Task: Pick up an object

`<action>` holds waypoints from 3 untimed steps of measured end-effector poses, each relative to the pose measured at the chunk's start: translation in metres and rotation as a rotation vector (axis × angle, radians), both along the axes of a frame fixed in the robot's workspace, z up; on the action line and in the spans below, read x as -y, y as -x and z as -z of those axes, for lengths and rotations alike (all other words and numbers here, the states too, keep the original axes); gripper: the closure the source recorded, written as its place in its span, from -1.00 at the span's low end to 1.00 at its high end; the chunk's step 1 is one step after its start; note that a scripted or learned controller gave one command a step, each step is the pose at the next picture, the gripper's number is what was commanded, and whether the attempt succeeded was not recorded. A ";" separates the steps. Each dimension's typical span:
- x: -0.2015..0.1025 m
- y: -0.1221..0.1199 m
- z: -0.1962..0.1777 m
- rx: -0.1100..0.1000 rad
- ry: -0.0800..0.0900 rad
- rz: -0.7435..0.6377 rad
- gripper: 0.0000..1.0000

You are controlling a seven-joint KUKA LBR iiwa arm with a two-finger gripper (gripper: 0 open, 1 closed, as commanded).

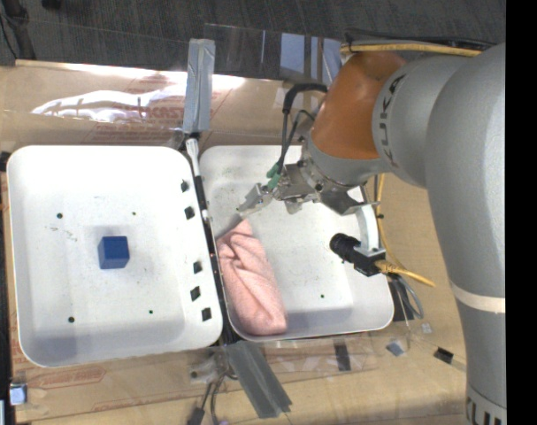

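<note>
The grey arm with its orange band is reaching over the right shallow white bin (pixel 374 312), its two-finger gripper (pixel 250 204) hovering just above the top end of the folded pink cloth (pixel 252 277); whether it is released or clenched cannot be told. The cloth is lying along that bin's nine o'clock wall, while a small blue cube (pixel 114 251) is sitting in the left white bin (pixel 38 348), well apart toward nine o'clock.
</note>
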State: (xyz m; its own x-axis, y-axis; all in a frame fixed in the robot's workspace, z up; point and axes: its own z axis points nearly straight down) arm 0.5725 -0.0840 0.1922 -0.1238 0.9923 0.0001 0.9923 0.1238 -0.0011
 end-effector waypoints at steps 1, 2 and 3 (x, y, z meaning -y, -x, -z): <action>0.022 0.036 0.098 -0.003 -0.002 -0.177 -1.00; 0.022 0.035 0.088 -0.004 -0.002 -0.182 1.00; 0.022 0.035 0.088 -0.003 -0.001 -0.182 -1.00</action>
